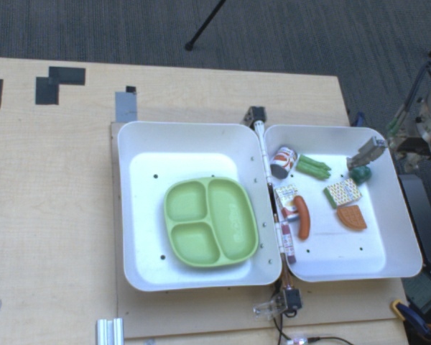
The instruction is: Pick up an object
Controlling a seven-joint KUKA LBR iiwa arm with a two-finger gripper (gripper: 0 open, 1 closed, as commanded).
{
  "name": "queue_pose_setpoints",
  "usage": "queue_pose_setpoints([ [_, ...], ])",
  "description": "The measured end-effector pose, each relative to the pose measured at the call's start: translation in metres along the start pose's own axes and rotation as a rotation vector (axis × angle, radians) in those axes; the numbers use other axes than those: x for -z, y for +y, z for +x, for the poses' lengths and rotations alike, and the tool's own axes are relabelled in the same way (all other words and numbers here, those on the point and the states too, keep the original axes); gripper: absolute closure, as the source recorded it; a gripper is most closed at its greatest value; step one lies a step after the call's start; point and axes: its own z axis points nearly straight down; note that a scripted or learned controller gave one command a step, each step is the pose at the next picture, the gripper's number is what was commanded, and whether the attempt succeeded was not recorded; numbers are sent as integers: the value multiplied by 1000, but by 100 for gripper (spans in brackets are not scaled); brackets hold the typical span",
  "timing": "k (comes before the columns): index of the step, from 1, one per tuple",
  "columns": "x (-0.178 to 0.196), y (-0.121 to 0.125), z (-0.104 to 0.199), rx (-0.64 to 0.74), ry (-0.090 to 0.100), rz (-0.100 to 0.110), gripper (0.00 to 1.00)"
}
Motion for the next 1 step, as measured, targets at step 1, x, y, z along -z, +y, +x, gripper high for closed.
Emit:
queue_pose_setpoints([
  [1, -94, -54, -34, -3, -1, 2, 0],
])
